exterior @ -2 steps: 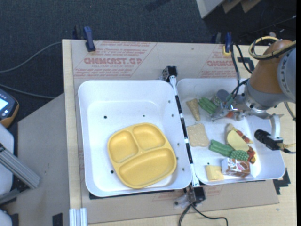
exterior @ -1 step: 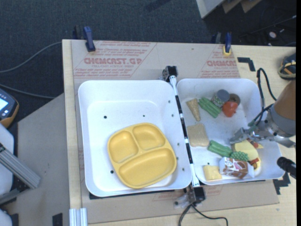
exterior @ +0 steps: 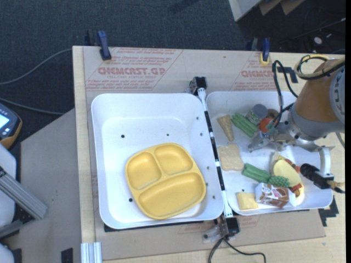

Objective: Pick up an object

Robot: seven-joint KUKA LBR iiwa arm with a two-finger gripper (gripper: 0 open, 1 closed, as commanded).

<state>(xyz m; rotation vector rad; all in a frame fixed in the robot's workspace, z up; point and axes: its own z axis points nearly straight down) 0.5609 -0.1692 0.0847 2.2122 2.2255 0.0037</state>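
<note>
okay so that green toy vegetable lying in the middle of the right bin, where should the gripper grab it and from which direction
Probably mid-length on the green vegetable, coming straight down from above. It is long and narrow and lies flat on the right bin floor, slanting from upper left to lower right, so closing across its narrow width looks safest. The cracker lies close on its left and the pile of toy food touches its right end; the middle looks least crowded.

Two white bins side by side on the bench. Left bin (exterior: 109, 119) holding a yellow divided plate (exterior: 165, 179), near-centre. Right bin (exterior: 241, 98) crowded with toy food: green pieces (exterior: 255, 173), a tan cracker (exterior: 231, 158), a yellow block (exterior: 247, 200). Grey arm (exterior: 321, 100) reaching in from the right, gripper (exterior: 262, 141) low among the far items.
</note>
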